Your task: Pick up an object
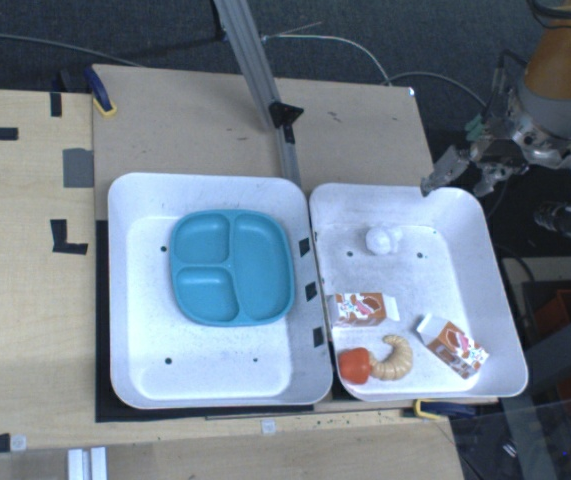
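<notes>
Currently grey two-finger gripper (462, 171) hovers off the right white bin's (495, 268) far right corner, fingers spread, holding nothing. Right bin contents: small white ball (380, 239) far; red-white flat packet (362, 308) middle; red tomato (355, 366) touching tan croissant (395, 358) near; carton (454, 347) near right. Left white bin (135, 298): blue sectioned plastic plate (232, 267).

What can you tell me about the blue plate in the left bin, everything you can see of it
The blue plate is a teal, rounded-rectangle divided tray that looks like smooth plastic. Raised ridges split it into three compartments: two smaller ones on the view's left and one larger on the right. All three look bare. It lies flat, right side up, slightly turned, in the upper middle of the left bin, resting on the bin's floor. Nothing else touches it.
</notes>
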